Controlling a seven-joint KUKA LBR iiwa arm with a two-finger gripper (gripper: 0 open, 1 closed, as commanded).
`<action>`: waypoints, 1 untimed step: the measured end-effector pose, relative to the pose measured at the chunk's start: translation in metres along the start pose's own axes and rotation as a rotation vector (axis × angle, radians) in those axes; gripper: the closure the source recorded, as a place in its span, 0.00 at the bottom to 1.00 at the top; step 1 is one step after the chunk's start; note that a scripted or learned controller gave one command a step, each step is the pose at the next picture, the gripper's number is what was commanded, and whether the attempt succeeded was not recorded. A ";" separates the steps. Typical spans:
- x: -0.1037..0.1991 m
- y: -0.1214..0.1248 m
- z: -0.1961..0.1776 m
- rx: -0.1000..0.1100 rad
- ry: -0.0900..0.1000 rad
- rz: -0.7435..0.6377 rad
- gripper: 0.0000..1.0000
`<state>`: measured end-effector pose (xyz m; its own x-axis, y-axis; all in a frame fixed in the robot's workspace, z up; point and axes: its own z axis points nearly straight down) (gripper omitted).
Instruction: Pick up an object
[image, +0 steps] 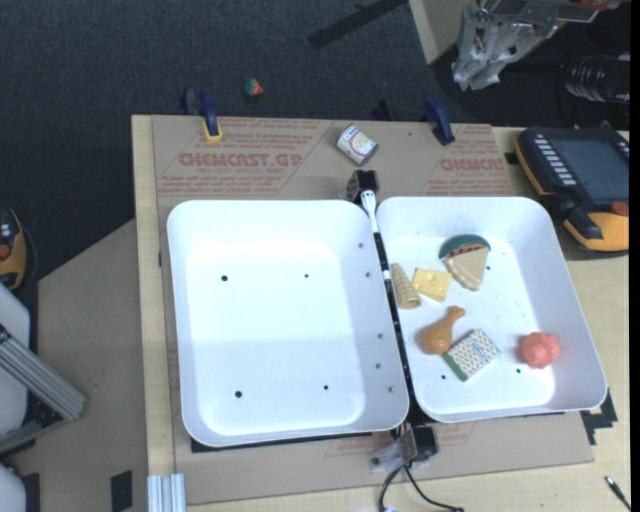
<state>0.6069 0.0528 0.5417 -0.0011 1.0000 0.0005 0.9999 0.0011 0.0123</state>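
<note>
Two shallow white bins sit side by side on the surface (150, 300), a pale board printed with red lettering and held by blue clamps along its far edge; the left bin (200, 260) is the bigger expanse of bare plastic, and the right bin (560, 300) holds all the candidates. Dark carpet lies beyond the board, with a black and orange teach pendant (585, 180) off to the right and the gripper (490, 45) parked high at the top of the view, well apart from the bins; whether its fingers are wide or narrow I cannot tell from here. Inside the right bin, the toy sandwich wedge (466, 262) at the far side looks like light, hard plastic, best pinched across its flat faces. The checkered block (470, 354) near the front seems stiff and boxy, with parallel sides that suit a two-sided pinch. The toy drumstick (441, 331), just beside that block, is smooth and probably slippery; its thin bone end is the likelier hold. The pink round piece (540, 349) stands alone near the right wall, so there is free room around it, though it may roll. The yellow cheese slice (433, 285) lies flat and thin, hard to get under, and the small cone-like piece (404, 287) rests just beside the bin's left wall, cramped for approach.
</note>
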 end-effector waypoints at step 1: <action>0.055 -0.027 0.218 0.030 -0.002 -0.002 1.00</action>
<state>0.5822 0.1078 0.3238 -0.0036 1.0000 -0.0014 0.9998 0.0035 -0.0181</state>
